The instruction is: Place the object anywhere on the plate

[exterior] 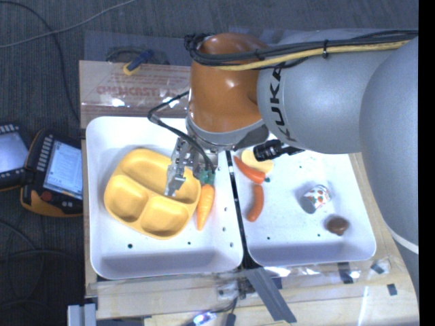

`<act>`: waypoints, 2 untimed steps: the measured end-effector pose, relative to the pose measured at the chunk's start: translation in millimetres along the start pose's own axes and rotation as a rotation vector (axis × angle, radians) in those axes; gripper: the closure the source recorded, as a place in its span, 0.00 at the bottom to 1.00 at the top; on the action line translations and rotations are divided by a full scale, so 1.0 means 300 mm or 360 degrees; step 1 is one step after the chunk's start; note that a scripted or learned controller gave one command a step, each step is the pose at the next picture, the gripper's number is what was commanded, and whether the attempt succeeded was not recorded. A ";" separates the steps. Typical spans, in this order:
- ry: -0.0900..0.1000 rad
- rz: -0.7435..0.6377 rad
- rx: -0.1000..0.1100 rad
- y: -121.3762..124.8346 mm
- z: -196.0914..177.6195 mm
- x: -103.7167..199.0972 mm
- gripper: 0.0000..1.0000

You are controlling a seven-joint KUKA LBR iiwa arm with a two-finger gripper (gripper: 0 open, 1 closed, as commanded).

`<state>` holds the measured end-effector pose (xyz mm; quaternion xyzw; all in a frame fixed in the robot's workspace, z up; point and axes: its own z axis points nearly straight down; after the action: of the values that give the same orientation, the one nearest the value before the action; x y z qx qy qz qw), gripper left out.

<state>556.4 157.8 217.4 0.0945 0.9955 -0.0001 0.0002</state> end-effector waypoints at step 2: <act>0.0000 -0.0678 0.0001 -0.087 0.274 -0.094 1.00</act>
<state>579.2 126.8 135.2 -0.1182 0.9930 -0.0004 0.0001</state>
